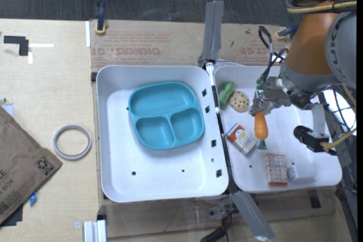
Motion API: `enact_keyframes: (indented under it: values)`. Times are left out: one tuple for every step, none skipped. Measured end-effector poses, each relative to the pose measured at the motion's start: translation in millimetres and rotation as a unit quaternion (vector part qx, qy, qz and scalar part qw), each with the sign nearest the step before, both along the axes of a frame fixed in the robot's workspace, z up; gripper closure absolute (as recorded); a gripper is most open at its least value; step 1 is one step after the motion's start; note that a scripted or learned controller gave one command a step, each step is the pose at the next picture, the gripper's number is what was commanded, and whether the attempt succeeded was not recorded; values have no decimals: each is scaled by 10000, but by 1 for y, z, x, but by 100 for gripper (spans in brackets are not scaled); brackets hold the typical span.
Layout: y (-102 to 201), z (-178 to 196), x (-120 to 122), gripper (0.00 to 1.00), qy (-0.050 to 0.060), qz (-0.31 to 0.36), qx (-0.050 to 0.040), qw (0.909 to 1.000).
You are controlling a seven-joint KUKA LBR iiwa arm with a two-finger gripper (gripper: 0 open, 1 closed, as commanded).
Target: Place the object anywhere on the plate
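Gripper [262, 109] in the right bin [317, 178], directly above the carrot [260, 127] (touching its top end); finger spacing cannot be told. Blue plate [165, 115] occupies the left bin [113, 139].

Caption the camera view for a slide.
Gripper over the carrot in the right bin; blue plate waits in the left bin.

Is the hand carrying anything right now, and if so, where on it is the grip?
The hand appears to hold the carrot by its top end; the carrot hangs down over the right bin.
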State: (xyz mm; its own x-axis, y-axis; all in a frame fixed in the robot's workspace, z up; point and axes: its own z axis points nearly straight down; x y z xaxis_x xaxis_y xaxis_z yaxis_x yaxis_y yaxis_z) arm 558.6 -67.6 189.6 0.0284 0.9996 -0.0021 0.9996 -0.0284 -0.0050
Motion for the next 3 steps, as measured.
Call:
enact_keyframes:
  values:
    - [111,-1,18,100,-2,-911,-5,9958]
    - [110,0,18,0,-2,-911,-8,9958]
    - [110,0,18,0,-2,-911,-8,9958]
